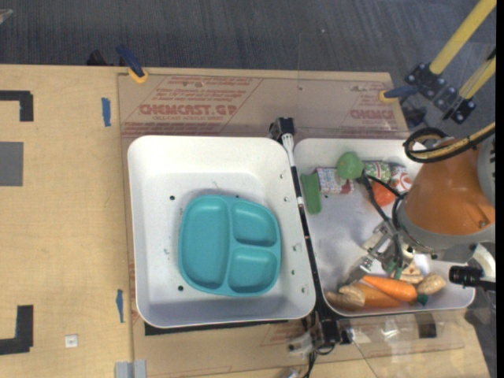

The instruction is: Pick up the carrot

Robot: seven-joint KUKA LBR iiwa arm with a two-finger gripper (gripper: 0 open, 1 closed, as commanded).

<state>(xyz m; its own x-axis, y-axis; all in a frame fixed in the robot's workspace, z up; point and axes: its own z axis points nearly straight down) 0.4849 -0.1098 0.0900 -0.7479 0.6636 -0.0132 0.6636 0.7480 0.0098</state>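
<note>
Two-finger metal gripper (383, 256) low in right white bin (335, 246), just above orange tapered carrot (390, 289); finger state unclear

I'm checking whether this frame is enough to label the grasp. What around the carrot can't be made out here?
- Claw, camera view: small and cluttered above the carrot; its opening is unclear.
- Contact between claw and carrot: too small to tell.
- Items along the right bin's far wall: partly covered by the arm.
- Bin's right side: hidden under the arm.
</note>
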